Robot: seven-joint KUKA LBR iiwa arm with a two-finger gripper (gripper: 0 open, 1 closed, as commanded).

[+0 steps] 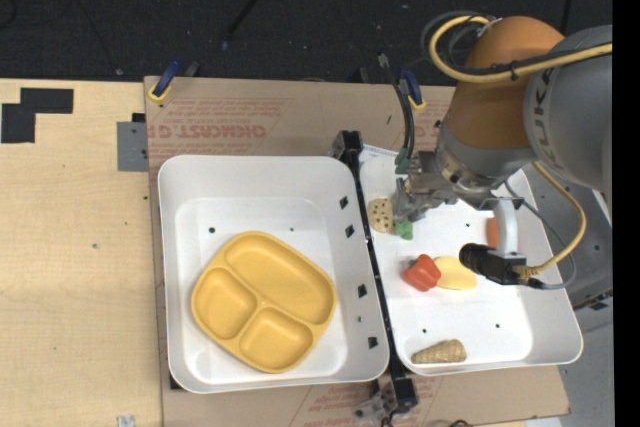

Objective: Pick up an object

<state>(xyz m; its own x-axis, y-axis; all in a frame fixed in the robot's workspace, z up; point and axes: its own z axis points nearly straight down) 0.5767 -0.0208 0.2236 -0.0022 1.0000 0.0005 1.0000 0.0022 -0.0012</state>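
Over the right bin [560, 345], the pincer [404, 213] is reaching down at the far-left corner.
It is hovering by a small green piece [404, 230] and a tan cracker [379, 213] (whether it is gripping anything, I cannot tell). The step looks like the approach to a grasp; next it is needing a clean close on the green piece, then a lift.
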